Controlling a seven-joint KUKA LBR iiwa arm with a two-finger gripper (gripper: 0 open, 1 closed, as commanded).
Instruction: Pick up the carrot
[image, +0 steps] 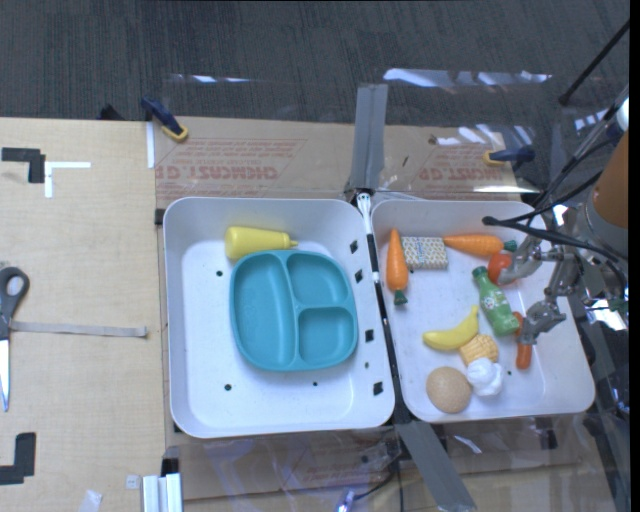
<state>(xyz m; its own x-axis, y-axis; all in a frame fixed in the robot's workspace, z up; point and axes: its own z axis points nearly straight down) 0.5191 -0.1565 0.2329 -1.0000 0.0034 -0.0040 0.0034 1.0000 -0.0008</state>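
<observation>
Carrot (396, 262) lies against right bin's (560, 400) left wall, open floor below it. Hand (545, 300) reaches in at right-centre of frame over bin's right edge; its opening unclear.

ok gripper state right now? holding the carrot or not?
Gripper: over the right side of the right bin, open or shut cannot be told. No carrot seen in it; one carrot lies by the bin's left wall.

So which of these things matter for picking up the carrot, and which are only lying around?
For the job:
- upright carrot, at the right bin's left wall
- second carrot, lying near the back
- claw

Lying about:
- banana
- green bottle
- egg
- teal plate
- yellow piece
</observation>
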